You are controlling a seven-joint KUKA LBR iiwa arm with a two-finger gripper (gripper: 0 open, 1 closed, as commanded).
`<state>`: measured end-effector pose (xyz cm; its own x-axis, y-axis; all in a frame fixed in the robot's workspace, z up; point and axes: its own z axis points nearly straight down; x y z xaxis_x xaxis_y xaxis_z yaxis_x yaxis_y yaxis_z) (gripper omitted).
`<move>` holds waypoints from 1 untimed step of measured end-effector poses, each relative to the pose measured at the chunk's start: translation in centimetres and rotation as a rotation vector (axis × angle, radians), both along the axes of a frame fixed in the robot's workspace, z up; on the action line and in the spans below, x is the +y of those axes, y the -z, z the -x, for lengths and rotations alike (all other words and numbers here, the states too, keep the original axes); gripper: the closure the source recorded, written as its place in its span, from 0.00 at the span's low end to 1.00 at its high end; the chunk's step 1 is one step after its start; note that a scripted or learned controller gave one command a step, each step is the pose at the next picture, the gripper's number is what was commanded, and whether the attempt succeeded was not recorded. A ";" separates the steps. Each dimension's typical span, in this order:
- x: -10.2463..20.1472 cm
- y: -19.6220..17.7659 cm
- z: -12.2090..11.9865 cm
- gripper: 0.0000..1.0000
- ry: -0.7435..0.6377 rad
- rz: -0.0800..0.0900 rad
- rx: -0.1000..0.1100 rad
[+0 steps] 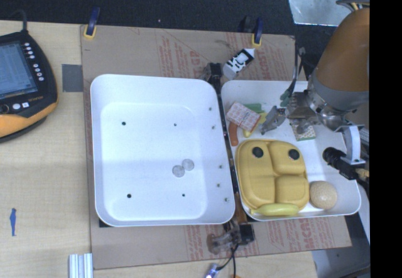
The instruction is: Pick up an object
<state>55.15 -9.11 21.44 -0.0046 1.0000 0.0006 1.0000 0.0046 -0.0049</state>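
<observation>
Landmark: the yellow tray (274, 173), lying in the right bin (352, 204).
Pendant (22, 85): far left of the tray, on the bench; its screen text is too small to read.
Left bin (110, 91): left of the tray, with two small clear discs (183, 168); likely the drop side.
Cardboard (163, 51): under both bins, clamped at its far edge, probably to stop sliding; its red print is unreadable.
Patterned packet (242, 116): just beyond the tray's far-left corner; print illegible.
Gripper (275, 118): above the tray's far edge, inside the right bin; fingers look spread, pinching nothing.
Round beige ball (323, 194): touching the tray's right side, a likely pick.
</observation>
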 end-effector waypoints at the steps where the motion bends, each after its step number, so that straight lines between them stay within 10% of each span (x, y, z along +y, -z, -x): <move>1: -3.1 10.1 -0.6 0.00 -0.001 0.005 -0.017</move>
